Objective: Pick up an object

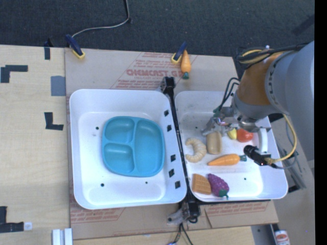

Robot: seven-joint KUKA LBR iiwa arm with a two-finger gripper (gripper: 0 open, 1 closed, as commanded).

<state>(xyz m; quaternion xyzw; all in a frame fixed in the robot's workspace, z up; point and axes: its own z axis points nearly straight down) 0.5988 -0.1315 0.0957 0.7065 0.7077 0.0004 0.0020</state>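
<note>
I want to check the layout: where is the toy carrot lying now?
The toy carrot lies in the right bin, just below the beige potato-like piece, right of the croissant.

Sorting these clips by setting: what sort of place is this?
Probably a robotics lab's grasping test bench: two white bins clamped onto cardboard, toy food such as a carrot, and a robot arm.

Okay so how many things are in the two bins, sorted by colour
Blue: 1, the divided plate
Tan: 2, the croissant and the bread roll
Orange: 2, the carrot and the waffle
Purple: 1, the grapes
Red and yellow: 1, a piece under the tool
Total: 7
</note>
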